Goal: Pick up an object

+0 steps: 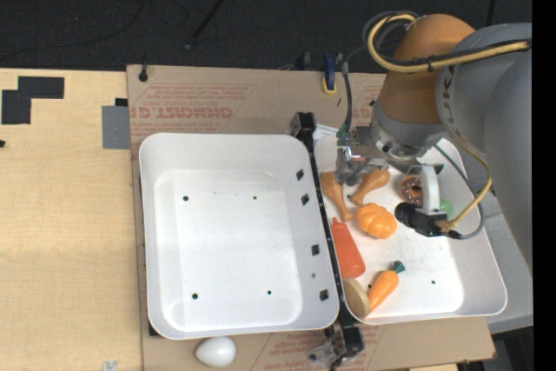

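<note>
My gripper (349, 168) hangs low over the back left part of the right bin (452, 291), its metal fingers right next to a tan drumstick-shaped toy (373, 182). An orange pumpkin (377, 221) lies just in front of the gripper. Left of it lie a long tan piece (335, 195) and a red-orange block (347, 249) along the bin's left wall. A carrot with a green top (383, 286) rests near the front, beside a tan piece (354, 290). A brown ring-like toy (411, 189) sits under the arm's wrist. Nothing visibly sits between the fingers.
The left bin (228, 230) stands beside the right one, joined by a black divider with clips (314, 213). A white egg-shaped object (215, 351) lies on the cardboard in front of the left bin. Cables (460, 195) loop from the wrist over the right bin.
</note>
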Action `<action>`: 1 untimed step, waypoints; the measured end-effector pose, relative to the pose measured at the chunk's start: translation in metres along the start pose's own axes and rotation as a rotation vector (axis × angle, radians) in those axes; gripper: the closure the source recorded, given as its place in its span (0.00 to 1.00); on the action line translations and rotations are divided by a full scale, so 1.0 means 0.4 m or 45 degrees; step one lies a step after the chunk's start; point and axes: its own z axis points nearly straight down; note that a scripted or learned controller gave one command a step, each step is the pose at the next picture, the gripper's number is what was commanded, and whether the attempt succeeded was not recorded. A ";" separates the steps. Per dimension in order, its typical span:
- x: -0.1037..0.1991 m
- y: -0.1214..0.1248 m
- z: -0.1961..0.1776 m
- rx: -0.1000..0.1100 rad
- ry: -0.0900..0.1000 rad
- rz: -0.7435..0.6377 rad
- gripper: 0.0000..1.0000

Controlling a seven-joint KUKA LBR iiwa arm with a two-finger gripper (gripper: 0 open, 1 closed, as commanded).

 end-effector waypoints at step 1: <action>0.135 0.031 -0.358 -0.009 0.001 0.000 1.00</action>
